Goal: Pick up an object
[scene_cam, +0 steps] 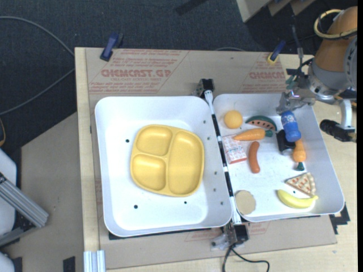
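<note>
Two white bins (113, 152) sit on brown board (170, 67) over dark carpet (57, 10); tool (289, 98) grip unclear.

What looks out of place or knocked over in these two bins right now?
Nothing looks spilled or damaged. The yellow divided plate sits somewhat askew in the left bin, and the toy foods lie scattered loosely in the right bin, the blue bottle on its side.

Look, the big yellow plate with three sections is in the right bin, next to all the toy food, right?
Not quite. The camera view shows the yellow plate lying in the left bin, by itself. The toy food, such as the banana and the carrot, is in the right bin. The plate does have three sections.
</note>
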`<action>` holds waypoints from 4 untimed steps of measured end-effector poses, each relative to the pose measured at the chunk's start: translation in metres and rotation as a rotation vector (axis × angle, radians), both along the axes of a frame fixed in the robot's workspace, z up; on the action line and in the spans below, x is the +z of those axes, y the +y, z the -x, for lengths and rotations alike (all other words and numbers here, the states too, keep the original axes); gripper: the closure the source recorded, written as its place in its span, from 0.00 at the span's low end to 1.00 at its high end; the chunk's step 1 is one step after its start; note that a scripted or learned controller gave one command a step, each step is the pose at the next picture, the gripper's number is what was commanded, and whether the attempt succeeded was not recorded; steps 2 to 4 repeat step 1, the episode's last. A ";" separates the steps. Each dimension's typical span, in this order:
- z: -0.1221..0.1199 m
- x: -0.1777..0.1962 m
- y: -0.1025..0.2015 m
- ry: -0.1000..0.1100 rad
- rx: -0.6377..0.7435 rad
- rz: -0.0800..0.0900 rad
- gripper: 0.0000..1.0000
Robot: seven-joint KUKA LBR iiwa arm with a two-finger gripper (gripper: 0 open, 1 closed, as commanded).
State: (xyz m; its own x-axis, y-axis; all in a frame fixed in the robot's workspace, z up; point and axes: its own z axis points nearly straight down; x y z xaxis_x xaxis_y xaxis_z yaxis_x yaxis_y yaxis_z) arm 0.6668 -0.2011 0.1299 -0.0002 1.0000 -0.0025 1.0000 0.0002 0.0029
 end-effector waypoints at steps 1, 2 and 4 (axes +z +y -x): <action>0.034 -0.022 0.005 -0.009 0.002 0.001 0.00; 0.034 -0.022 0.005 -0.009 0.002 0.001 0.00; 0.034 -0.022 0.005 -0.009 0.002 0.001 0.00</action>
